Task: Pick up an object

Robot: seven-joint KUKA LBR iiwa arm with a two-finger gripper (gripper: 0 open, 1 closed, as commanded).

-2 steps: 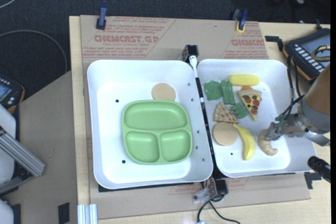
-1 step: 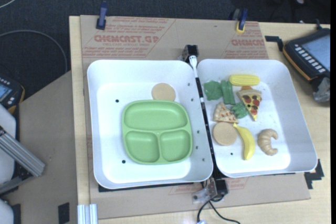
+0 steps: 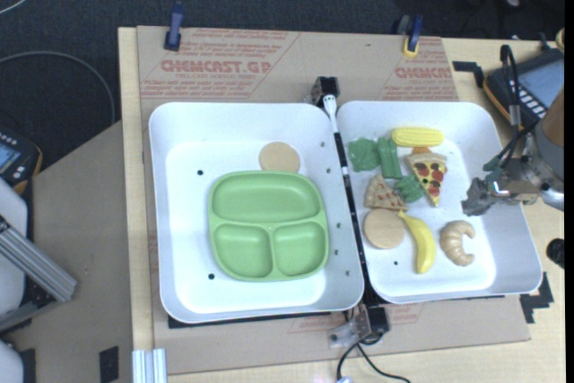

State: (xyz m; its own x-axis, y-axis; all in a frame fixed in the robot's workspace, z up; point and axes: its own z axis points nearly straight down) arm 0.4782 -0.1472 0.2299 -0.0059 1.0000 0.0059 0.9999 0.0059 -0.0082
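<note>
Banana point(image 3: 421, 244) and croissant point(image 3: 458, 242) lay at right bin point(image 3: 516, 269) front, beside cookie point(image 3: 386, 230); pizza slice point(image 3: 430, 174) and corn point(image 3: 417, 137) behind. Tool point(image 3: 475, 195) hovered just above croissant, apparently grasping nothing; finger state unclear. Green tray point(image 3: 267, 224) sat in left bin point(image 3: 175, 193).

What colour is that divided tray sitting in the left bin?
Light green, all over; the divided tray shows clearly in the camera view.

A robotics lab: clamped cardboard sheet point(image 3: 296, 58) on the desk point(image 3: 126, 193), loose cables point(image 3: 54, 67) at 9 o'clock
</note>
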